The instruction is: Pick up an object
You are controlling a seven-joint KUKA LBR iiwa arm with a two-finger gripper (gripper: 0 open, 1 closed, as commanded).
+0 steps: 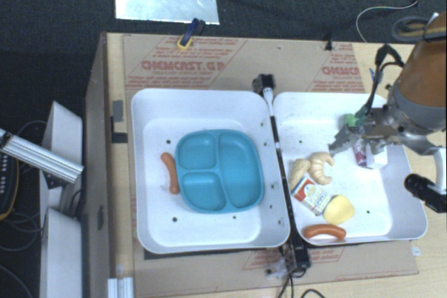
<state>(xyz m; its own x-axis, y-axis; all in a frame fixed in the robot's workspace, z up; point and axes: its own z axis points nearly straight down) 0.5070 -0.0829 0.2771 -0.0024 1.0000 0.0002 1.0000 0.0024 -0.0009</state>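
My gripper (357, 138) hangs over the right part of the right bin (401, 220), below the grey arm with its orange band (426, 70). Directly under it lies a small white and purple object (366, 155), partly hidden. A green piece (354, 121) shows at the gripper's upper left. A tan croissant (314, 166) lies to its left near the bin's middle. Below that are a red and white carton (310, 193), a yellow rounded item (340, 209) and an orange sausage (323, 232) at the front wall.
The left bin (150, 115) holds a blue divided plate (218, 169) and a second orange sausage (170, 172) at its left. A black divider (274, 143) runs between the bins. Cables hang at the back right.
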